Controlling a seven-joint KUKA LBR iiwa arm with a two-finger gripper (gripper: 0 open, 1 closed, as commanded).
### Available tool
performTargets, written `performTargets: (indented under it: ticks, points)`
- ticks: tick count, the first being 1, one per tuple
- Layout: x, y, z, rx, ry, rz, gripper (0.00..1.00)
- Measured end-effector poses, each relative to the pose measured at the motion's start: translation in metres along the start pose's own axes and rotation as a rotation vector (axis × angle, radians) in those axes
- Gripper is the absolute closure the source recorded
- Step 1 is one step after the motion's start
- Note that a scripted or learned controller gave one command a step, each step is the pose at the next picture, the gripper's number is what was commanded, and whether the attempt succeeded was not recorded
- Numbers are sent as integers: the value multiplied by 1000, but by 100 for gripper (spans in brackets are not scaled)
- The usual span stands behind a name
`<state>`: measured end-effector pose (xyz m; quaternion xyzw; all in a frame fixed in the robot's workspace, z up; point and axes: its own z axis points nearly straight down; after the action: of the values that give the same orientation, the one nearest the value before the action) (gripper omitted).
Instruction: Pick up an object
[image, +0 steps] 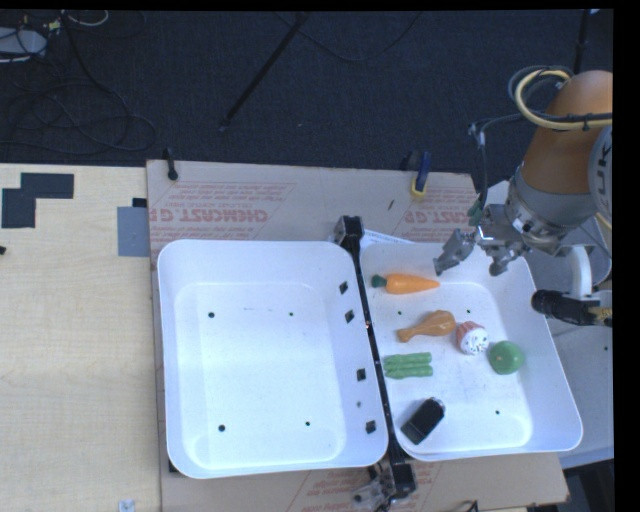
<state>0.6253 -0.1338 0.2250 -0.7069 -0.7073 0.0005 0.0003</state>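
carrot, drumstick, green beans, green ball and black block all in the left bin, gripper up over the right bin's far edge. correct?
Wrong bin. The camera view shows the carrot, drumstick, green beans, green ball and black block all in the right bin. The gripper is over that bin's far edge, as you said.

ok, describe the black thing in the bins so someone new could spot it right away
Look at the right bin, the one holding the toys. Go to its near left corner, below the green bean pods. The black block lies there tilted, apart from everything else. It is the only dark, boxy item; the carrot, drumstick, small ball and green ball are all coloured and rounded.
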Motion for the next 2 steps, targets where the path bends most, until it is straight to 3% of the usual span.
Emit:
performTargets:
  ticks: [1, 2]
  points:
    - [17, 17, 145, 5, 2, -3, 0]
    - [16, 19, 128, 2, 1, -1, 100]
